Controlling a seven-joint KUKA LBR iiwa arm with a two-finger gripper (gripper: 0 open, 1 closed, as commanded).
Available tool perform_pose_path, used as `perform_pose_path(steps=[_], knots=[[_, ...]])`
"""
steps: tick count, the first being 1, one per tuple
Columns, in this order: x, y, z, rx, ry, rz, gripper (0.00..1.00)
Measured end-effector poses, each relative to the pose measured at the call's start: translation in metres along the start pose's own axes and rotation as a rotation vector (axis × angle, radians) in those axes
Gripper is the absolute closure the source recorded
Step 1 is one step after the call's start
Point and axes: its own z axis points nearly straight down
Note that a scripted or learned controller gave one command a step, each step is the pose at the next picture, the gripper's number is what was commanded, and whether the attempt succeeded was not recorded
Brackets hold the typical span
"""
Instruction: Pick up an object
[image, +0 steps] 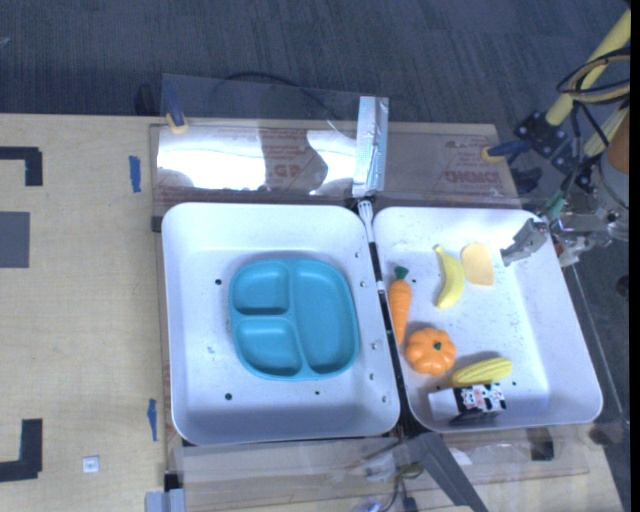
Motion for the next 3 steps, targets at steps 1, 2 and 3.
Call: perform_pose_path(steps=[1, 2, 3], knots=[[-0.007, 0.002, -0.086, -0.011, -0.007, -0.204, 0.0], [0.045, 0.081, 0.033, 0.002, 0.001, -0.571, 0.0], [0.051, 0.049, 0.149, -0.003, -0.002, -0.558, 0.0]])
